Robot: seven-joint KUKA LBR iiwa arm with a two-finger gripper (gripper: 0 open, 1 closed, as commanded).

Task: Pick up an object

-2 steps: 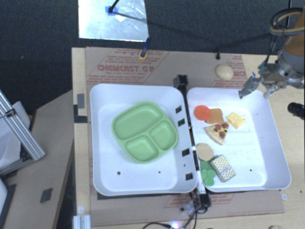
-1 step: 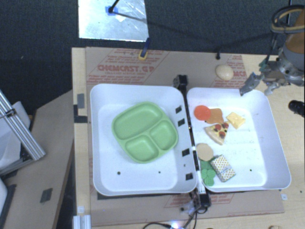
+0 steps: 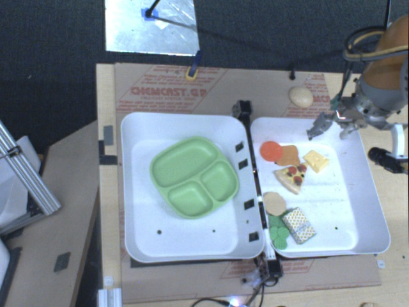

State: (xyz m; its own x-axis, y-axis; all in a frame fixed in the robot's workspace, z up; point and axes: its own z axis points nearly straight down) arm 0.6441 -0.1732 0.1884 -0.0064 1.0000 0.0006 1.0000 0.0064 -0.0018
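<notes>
My gripper point(image 3: 332, 130) hangs over the far right corner of the right bin point(image 3: 358, 235), open, with nothing between its fingers. Below it and to the left lie the toy foods. A yellow cheese piece point(image 3: 316, 160) is nearest. A red disc point(image 3: 271, 150) touches a brown piece point(image 3: 289, 155). In front of them lies a pizza slice point(image 3: 291, 178). Nearer the front are a tan round cookie point(image 3: 275, 203), green discs point(image 3: 278, 233) and a patterned packet point(image 3: 298, 226).
The left bin point(image 3: 137, 190) holds a green divided plate point(image 3: 193, 176). A beige egg-shaped thing point(image 3: 301, 96) lies on the cardboard behind the right bin. A black divider point(image 3: 252, 171) runs between the bins. The right half of the right bin is bare.
</notes>
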